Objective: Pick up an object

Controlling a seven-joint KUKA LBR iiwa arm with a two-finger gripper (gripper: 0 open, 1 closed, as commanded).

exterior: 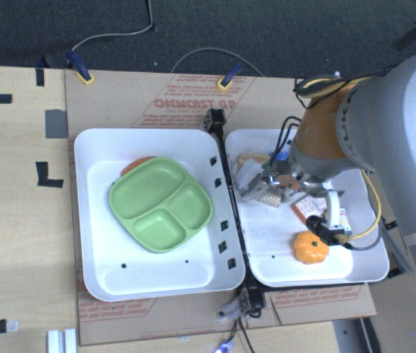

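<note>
Below and just right of the gripper point(266, 186), a small orange pumpkin point(310, 248) rests on the floor of the right bin point(369, 274), apart from the tool. Whether the gripper is open cannot be told. Farther left, a green divided plate point(160, 204) occupies the left bin point(93, 219).

Arm point(340, 134) crowds right bin point(281, 271); green tray point(160, 204) fills left bin point(93, 197).
</note>
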